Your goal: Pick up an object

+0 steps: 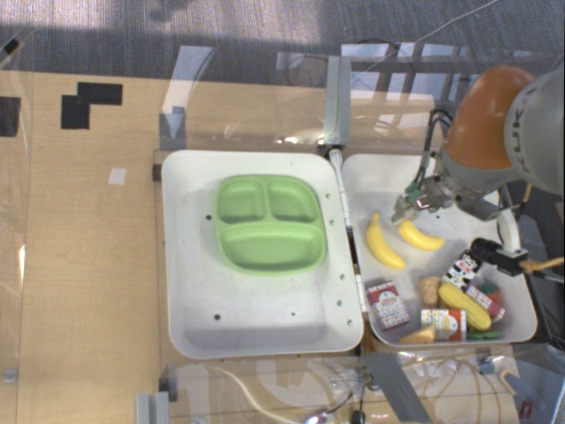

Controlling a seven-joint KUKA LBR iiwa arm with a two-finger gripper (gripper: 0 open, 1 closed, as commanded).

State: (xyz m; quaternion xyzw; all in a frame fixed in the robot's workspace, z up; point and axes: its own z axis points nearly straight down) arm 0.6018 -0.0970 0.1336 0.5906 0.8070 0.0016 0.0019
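The gripper (415, 200) hung low in the right bin (388, 168), at its upper middle, with the grey arm (521, 131) and its orange band reaching in from the right. How far it stood open could not be told from this slanted view, and nothing could be seen caught in it.

Just beside and below its tip lay a small banana (420, 235), curved and flat on the bin floor; whether the tip touched it could not be made out. A second, larger banana (383, 243) lay to the left of the first, close to the divider between the bins. Farther toward the near edge sat a red card box (387, 305), a corn cob (465, 306), a small can (445, 324) and a black-and-white carton (460, 270) (a crowded corner, with things touching one another). The left bin (190, 237) held a green tray (269, 222) with three compartments, well apart from the gripper.

The step in hand looked like the approach, with the small banana the likely target and no lift begun. The next move would call for settling squarely over that banana's middle, across its narrow width, closing firmly, then rising straight (its curve and smooth skin could let it roll or slip out).
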